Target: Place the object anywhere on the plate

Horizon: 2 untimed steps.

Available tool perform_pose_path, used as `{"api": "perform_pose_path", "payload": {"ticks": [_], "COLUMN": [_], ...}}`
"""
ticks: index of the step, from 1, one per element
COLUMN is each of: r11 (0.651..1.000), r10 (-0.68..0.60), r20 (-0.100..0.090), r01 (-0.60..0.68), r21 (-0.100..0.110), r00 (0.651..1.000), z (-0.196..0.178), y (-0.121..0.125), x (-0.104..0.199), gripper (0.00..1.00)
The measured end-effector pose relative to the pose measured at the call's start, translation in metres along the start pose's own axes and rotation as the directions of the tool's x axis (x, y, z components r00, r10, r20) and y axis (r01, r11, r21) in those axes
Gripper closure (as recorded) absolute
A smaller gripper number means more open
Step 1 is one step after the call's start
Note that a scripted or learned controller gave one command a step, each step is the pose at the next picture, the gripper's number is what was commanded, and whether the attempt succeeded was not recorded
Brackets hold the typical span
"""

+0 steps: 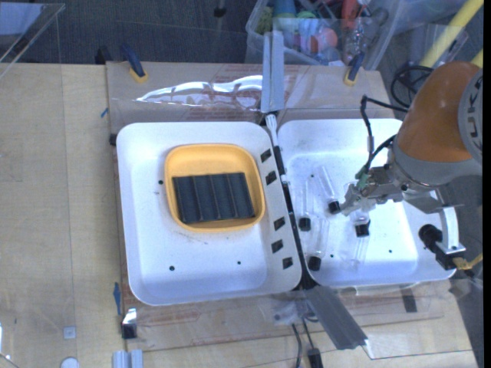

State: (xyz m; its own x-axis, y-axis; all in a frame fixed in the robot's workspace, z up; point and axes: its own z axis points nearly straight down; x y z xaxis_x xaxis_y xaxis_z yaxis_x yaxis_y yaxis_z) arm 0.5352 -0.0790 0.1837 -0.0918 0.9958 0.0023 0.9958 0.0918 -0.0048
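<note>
The gripper [359, 209] hangs low over the right bin [383, 259], under the arm's [437, 121] grey wrist and orange band. Its tip is small and cluttered with cables, so whether it is open or closed cannot be told, and nothing can be seen held in it. Large grey letters on the arm's casing are cut off by the frame edge and cannot be read whole.

The right bin is smooth white plastic with rounded corners. A raised divider carrying a row of small black tabs [278, 225] separates it from the left bin [199, 267].

The object [213, 198] lies flat inside the yellow plate [211, 158] in the left bin, well apart from the gripper. It is a dark grey, matte rectangular slab with parallel ribs or grooves running across its short side, and no label is visible on it. The plate is glossy, squarish with rounded corners and a raised rim.
</note>
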Motion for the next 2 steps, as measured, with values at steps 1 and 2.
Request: {"api": "perform_pose_path", "payload": {"ticks": [1,2], "r11": [0.981,0.937], "r10": [-0.194,-0.349], "r20": [0.004,0.005], "r01": [0.194,0.349], "r21": [-0.005,-0.006], "r00": [0.981,0.937], "z": [0.000,-0.001], "y": [0.014,0.032], "x": [0.013,0.034], "gripper": [1.00,1.00]}}
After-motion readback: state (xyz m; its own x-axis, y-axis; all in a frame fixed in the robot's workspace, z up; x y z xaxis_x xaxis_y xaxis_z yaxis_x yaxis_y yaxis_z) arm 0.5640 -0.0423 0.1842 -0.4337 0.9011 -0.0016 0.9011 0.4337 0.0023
